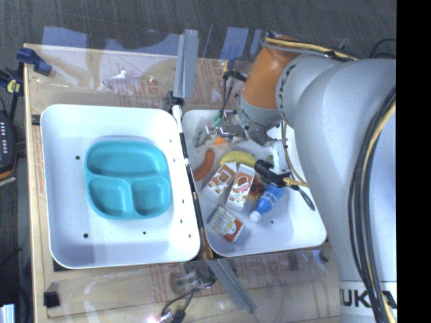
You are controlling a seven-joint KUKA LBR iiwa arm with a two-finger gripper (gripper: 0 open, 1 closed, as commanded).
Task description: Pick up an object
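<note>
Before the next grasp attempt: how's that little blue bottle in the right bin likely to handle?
The blue bottle lies on its side, so a push would probably roll it. It looks small and plastic: likely light and stiff. It touches a carton, so nudging it may shift that too.

A wooden bench (101, 86) carries two shallow white bins side by side. The left bin (60, 227) holds a turquoise divided tray (128, 179) with one long compartment above two smaller ones, lying flat near the bin's middle. A grey metal bar (183, 62) stands along the gap between the bins at the far side. Dark ribbed flooring (135, 5) lies beyond the bench.
</note>
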